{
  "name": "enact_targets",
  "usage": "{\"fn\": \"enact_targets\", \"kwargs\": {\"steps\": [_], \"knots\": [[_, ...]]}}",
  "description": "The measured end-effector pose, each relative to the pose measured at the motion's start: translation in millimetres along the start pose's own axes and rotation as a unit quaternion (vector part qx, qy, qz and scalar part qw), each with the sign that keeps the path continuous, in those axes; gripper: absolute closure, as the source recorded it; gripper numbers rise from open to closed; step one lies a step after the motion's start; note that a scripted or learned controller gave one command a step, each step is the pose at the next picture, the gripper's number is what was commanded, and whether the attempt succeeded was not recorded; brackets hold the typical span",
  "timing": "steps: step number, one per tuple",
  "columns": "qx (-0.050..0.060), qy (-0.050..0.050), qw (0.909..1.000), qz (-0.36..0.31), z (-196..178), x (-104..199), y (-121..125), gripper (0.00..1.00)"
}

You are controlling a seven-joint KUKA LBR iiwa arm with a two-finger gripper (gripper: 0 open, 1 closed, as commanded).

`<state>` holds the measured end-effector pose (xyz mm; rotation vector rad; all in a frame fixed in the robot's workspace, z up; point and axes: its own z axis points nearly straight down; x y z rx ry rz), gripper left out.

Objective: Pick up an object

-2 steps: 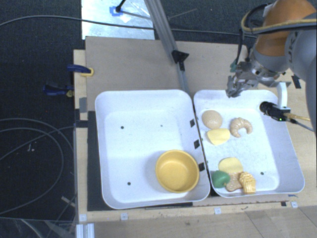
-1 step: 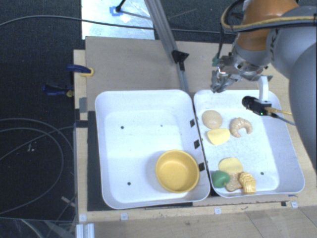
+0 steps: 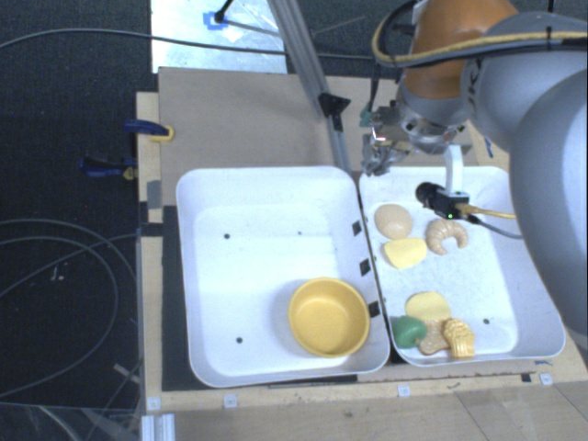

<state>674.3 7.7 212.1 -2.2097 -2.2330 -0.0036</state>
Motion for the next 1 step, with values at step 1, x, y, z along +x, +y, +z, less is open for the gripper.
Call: {"fn": "enact_targets", "kwargs": {"steps": [1], "knots": [[-0.001, 0.000, 1.0000, 0.000, -2.5, 48.2, 5.2, 1.00]]}}
